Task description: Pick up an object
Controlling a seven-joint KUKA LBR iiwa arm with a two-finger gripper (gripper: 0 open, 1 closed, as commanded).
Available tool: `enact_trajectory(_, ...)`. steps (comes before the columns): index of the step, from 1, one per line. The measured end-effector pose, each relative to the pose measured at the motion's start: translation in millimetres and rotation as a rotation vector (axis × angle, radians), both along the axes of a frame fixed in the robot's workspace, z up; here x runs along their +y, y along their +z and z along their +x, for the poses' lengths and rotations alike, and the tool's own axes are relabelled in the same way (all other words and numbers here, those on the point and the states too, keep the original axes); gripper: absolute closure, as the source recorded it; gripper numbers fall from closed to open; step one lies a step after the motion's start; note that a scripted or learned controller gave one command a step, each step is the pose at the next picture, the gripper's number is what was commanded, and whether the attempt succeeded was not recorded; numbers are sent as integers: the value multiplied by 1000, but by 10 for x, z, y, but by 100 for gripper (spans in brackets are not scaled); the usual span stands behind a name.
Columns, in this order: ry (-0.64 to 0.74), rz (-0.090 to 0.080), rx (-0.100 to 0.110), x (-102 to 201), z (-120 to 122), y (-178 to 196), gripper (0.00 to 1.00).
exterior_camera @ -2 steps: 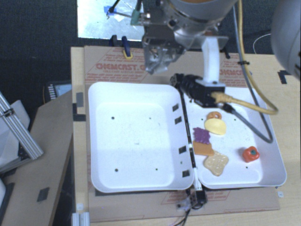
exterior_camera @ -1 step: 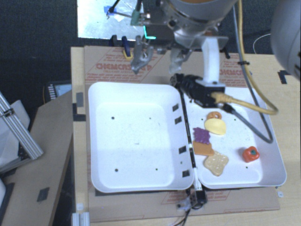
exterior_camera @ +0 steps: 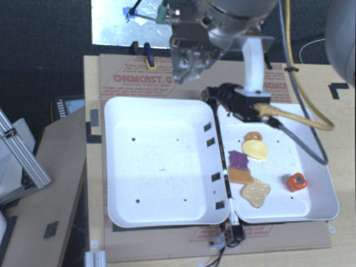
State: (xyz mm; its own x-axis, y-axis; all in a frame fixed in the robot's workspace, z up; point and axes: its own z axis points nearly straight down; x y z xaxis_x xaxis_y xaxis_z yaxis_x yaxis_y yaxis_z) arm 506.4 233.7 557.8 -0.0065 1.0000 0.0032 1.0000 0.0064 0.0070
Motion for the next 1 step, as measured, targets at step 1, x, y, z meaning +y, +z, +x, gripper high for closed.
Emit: enact_trajectory(1, 0, -1, 1, 0, 0, -5, 0)
